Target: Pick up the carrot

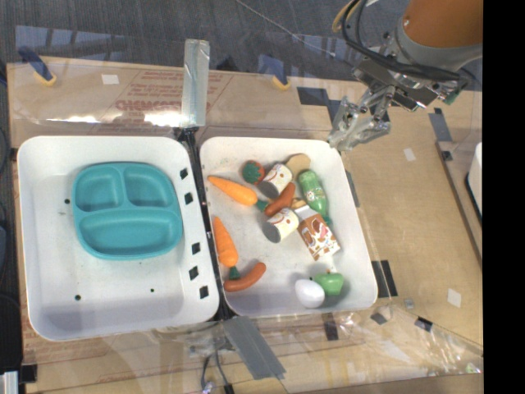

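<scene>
Two orange carrots lie in the right bin (358, 245). One carrot (232, 190) lies slantwise near the bin's upper left, its green end toward the middle. The other carrot (225, 240) lies along the left wall with its green end pointing to the front. My gripper (358, 128) hangs over the bin's back right corner, well to the right of both carrots and apart from them. Its fingers stand open with nothing between them.
The right bin also holds two small cans (280, 176), a green bottle (312, 189), a carton (317, 237), two red sausages (246, 276), a white egg (309, 292), a green pepper (332, 283) and a strawberry (251, 171). In the left bin (41, 286) lies a teal divided plate (127, 209).
</scene>
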`<act>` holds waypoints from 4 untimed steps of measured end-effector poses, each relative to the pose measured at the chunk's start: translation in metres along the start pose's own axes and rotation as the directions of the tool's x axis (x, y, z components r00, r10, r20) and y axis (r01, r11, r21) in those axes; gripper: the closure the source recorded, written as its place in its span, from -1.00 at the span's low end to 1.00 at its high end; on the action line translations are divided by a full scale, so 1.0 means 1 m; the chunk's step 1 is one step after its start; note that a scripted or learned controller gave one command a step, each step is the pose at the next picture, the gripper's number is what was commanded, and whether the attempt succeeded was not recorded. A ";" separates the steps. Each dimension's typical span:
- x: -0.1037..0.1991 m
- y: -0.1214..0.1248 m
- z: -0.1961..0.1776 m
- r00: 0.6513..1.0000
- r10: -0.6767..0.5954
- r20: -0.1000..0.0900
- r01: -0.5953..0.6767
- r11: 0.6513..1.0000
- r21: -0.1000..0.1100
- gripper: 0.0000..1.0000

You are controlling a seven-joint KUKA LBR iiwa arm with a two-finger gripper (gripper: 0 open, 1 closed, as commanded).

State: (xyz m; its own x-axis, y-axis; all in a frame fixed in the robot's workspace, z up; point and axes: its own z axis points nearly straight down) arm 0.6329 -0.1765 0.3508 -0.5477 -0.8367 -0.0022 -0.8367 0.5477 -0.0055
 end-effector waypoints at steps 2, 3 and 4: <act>0.037 -0.001 0.040 0.971 -0.240 0.001 0.240 0.971 -0.007 1.00; 0.035 -0.001 0.030 0.970 -0.245 0.002 0.245 0.970 -0.006 1.00; 0.034 -0.002 0.020 0.969 -0.248 0.003 0.248 0.969 -0.005 1.00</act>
State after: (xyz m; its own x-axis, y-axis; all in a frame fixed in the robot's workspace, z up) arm 0.6160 -0.2056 0.3311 -0.3232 -0.9463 -0.0038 -0.9463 0.3232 -0.0013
